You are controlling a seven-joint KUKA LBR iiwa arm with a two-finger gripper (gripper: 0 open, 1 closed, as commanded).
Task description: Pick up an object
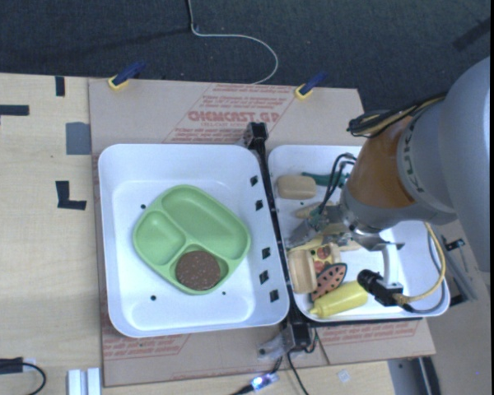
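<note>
My gripper [321,220] reaches down into the right bin [424,307], with the arm's orange band and grey wrist above it. It hangs over a cluster of small things at the bin's left side. A beige rounded piece [296,187] lies just behind it. In front of it are a tan box [302,268], a red speckled strawberry-like piece [331,278] and a yellow piece [339,301]. A green item [319,177] is partly hidden by the wrist. The arm hides what lies directly under the gripper.
The left bin [119,220] holds a green divided plate [189,225] with a brown round patty [198,269] in its front compartment. A black divider [267,220] separates the bins. A black-and-yellow cable [395,296] trails near the right bin's front.
</note>
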